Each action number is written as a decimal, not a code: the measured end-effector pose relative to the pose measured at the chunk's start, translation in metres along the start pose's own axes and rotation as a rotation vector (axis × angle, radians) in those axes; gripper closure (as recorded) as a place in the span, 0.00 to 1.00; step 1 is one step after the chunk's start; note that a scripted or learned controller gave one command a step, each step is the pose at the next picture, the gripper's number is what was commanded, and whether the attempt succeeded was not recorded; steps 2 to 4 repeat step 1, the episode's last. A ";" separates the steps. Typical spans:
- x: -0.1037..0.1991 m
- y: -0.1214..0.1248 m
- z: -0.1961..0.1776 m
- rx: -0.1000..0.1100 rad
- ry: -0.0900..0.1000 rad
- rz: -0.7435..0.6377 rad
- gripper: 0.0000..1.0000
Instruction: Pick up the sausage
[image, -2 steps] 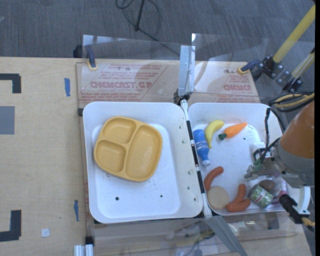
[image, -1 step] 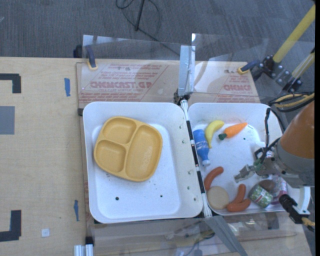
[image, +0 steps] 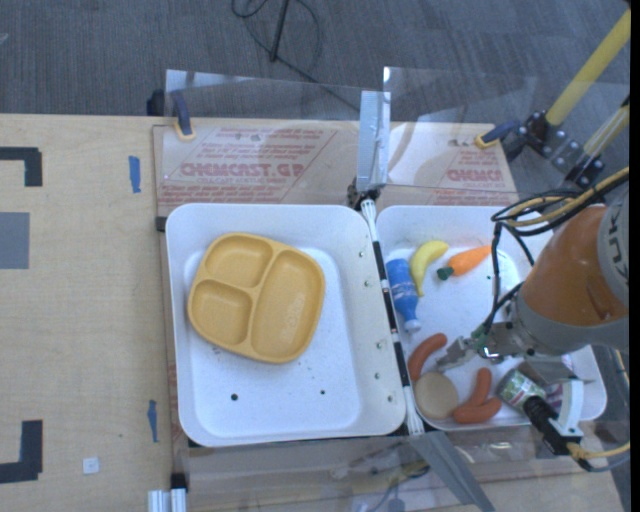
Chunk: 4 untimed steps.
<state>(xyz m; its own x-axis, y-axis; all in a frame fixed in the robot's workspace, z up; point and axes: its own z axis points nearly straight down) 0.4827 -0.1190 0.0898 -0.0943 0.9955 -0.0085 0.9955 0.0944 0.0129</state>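
Note:
A reddish-brown sausage (image: 427, 352) lies slanted in the right bin (image: 392, 222), near the wall it shares with the left bin. Two more reddish sausage-shaped pieces rest near the bin's front: one upright-looking (image: 484, 382) and one lying flat (image: 476, 411). My gripper (image: 463, 352) is low over the bin, just right of the slanted sausage and above the other two. Nothing can be seen held in it. The grey and orange arm (image: 575, 290) covers the bin's right part.
A round tan disc (image: 435, 395) lies beside the front sausages. A blue bottle (image: 403, 291), a banana (image: 430, 258) and a carrot (image: 466, 262) are at the back of the right bin. A yellow divided plate (image: 257, 296) is in the left bin (image: 300, 410). Black cables hang by the arm.

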 end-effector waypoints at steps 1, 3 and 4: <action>-0.003 0.001 -0.011 -0.006 -0.007 0.003 1.00; -0.003 0.001 -0.011 -0.006 -0.007 0.003 1.00; -0.003 0.001 -0.011 -0.006 -0.007 0.003 1.00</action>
